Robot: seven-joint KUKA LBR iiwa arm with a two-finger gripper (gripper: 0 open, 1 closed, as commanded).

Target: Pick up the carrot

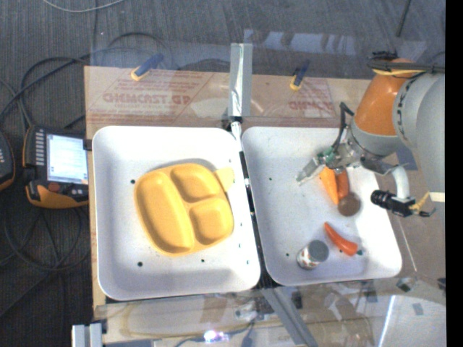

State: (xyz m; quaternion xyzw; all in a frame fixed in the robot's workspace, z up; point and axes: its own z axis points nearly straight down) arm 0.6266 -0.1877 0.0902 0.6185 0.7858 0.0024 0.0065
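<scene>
Right bin: gripper at its far side, just above carrot. Yellow tray in left bin.

We count two white bins on the tabletop: the left bin and the right bin. In the left bin we see one yellow divided tray. In the right bin we count two orange pieces: one carrot at the upper right of the bin and one smaller orange piece lower down. We also find one dark brown round object and one silver can. Outside the bins, at the frame's left, we count one handheld pendant.
</scene>
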